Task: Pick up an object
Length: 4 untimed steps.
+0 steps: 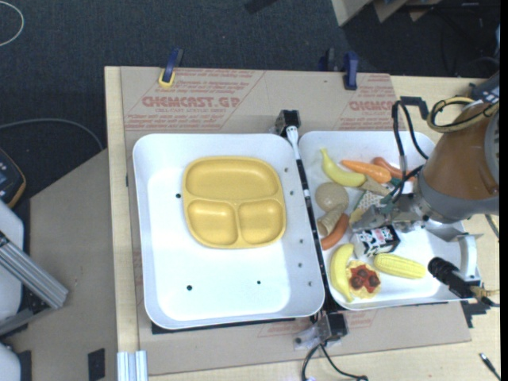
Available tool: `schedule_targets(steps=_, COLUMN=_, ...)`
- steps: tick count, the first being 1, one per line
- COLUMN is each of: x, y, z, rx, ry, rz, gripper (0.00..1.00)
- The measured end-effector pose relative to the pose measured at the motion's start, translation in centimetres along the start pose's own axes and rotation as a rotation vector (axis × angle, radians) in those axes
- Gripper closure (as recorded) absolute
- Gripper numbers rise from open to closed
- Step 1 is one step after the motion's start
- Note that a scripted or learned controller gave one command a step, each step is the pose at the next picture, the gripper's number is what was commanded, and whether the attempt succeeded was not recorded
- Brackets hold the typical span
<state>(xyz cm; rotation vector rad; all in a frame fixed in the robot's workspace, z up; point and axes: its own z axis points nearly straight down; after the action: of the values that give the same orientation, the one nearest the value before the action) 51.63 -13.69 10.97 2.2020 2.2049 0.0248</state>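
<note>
Working near to far: at the front of the right bin [413,296] a corn cob [400,266] is lying beside a yellow piece with a red topping [359,278]. Just behind them the gripper [379,227] is sitting low over the clutter, above a small black-and-white item [376,240]. Can't tell how it's set, too much clutter. Nothing is visibly lifting clear, so I'm judging the pick not yet done; the grasp and the lift are both remaining. Further back a sausage [336,230], a beige round piece [331,196], a banana [340,171] and a carrot [367,167] are lying. The left bin [159,236] is carrying a yellow divided plate [234,200]. Both bins are resting on the counter [238,94].
</note>
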Motion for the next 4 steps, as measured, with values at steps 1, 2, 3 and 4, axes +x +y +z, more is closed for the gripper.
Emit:
schedule_targets(steps=1, x=-0.7, y=0.0, z=-1.2, rx=-0.006, ry=-0.012, rz=0.006, gripper=1.00)
schedule_targets(steps=2, x=-1.8, y=0.5, z=-6.7, rx=0.023, ry=0.004, rz=0.002, gripper=1.00)
schedule_targets(steps=3, x=-1.9, y=0.8, z=-11.8, rx=0.021, ry=0.003, rz=0.000, gripper=1.00)
schedule_targets(steps=4, x=3.9, y=2.7, z=-12.6, rx=0.024, ry=0.007, rz=-0.006, gripper=1.00)
